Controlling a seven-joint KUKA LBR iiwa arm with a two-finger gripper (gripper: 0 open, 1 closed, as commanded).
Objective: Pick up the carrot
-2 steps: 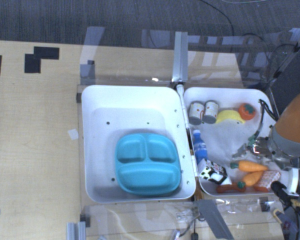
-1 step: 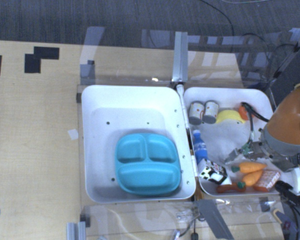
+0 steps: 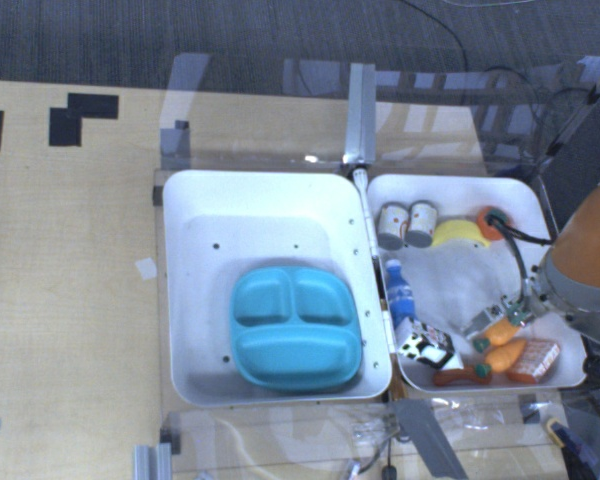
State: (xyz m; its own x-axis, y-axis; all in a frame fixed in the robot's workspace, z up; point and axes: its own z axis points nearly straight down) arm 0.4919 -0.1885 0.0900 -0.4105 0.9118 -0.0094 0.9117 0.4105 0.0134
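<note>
Carrot lies in the right bin, low in its near right corner, orange and tilted, with a second orange piece just above it. The claw sits right at that upper orange piece, reaching in from the right under the arm; whether its tips are spread or closed cannot be told, and nothing can be seen gripped between them.

Room around the carrot is tight. A packet with a red and white label lies just beside it against the bin's right wall, a red item lies along the near rim, and a black and white box sits to its left. A blue bottle lies close along the wall dividing the bins. Toward the far edge are two small cans and a yellow item. The middle of this bin's floor is bare white.

The left bin holds a blue divided tray, set toward the near edge, with bare floor behind it. The desk stretches off to the left.
</note>
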